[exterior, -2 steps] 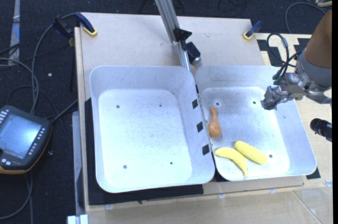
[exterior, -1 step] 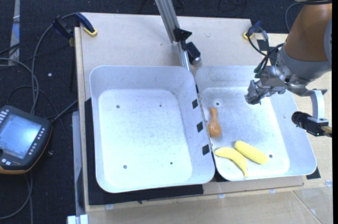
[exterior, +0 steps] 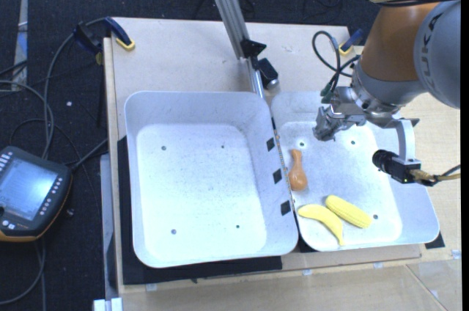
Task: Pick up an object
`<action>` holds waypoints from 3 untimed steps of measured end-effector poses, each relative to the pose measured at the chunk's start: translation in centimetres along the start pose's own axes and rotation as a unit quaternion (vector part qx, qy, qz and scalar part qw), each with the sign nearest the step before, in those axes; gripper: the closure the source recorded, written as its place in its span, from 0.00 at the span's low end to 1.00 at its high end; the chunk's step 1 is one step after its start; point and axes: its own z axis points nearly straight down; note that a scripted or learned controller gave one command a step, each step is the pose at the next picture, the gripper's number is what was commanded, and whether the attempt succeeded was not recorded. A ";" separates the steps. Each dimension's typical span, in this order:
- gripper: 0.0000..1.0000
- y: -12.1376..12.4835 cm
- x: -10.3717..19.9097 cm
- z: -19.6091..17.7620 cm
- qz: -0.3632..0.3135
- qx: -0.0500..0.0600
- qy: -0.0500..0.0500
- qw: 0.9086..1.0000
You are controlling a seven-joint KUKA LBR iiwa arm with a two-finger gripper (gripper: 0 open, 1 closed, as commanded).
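In the right bin (exterior: pixel 381 177) lie three small objects. An orange-brown drumstick-shaped piece (exterior: pixel 297 170) rests near the bin's left wall. A yellow banana (exterior: pixel 322 218) and a yellow corn cob (exterior: pixel 348 211) lie side by side near the front edge. My gripper (exterior: pixel 325 127) hangs over the back of the right bin, up and to the right of the drumstick. Nothing shows between its dark fingers, and their spacing is too unclear to judge.
The left bin (exterior: pixel 198 177) sits beside the right one, sharing a raised middle wall with black clips (exterior: pixel 277 174). A slanted aluminium bar (exterior: pixel 231 9) runs down to the bins' back junction. Cables and a black camera unit (exterior: pixel 392 164) hang off the wrist.
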 end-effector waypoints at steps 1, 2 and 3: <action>1.00 0.7 6.0 -0.7 -0.001 0.000 0.000 1.000; 1.00 0.9 10.7 -0.7 0.000 0.000 0.000 1.000; 1.00 2.1 15.5 -1.4 0.000 -0.001 0.000 1.000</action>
